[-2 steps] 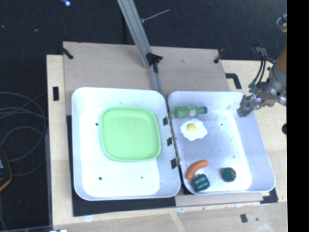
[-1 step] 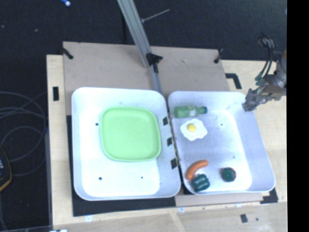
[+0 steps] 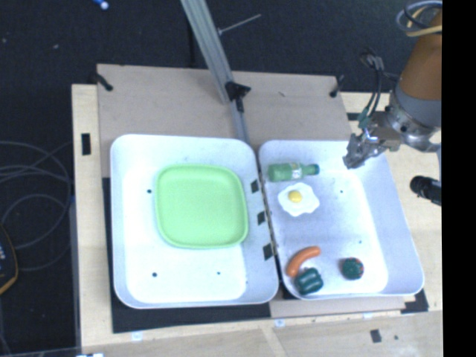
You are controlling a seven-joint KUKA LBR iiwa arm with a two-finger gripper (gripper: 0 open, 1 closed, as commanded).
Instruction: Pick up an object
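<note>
Both white bins, left bin [image 3: 134,222] and right bin [image 3: 387,222], look like smooth matt plastic with a faint sheen. Green plate [image 3: 201,205] in left bin: smooth plastic, matt. Green bottle [image 3: 291,172] glossy, plastic-looking. Fried egg toy [image 3: 298,201], sausage [image 3: 303,259], green pepper [image 3: 309,280], small dark green round item [image 3: 352,268]: smooth moulded plastic or rubber, can't tell which. Surface [image 3: 171,103] pale matt board, wood-like. Gripper [image 3: 357,157] dull grey metal. Slanted pole [image 3: 206,32] brushed metal.
</note>
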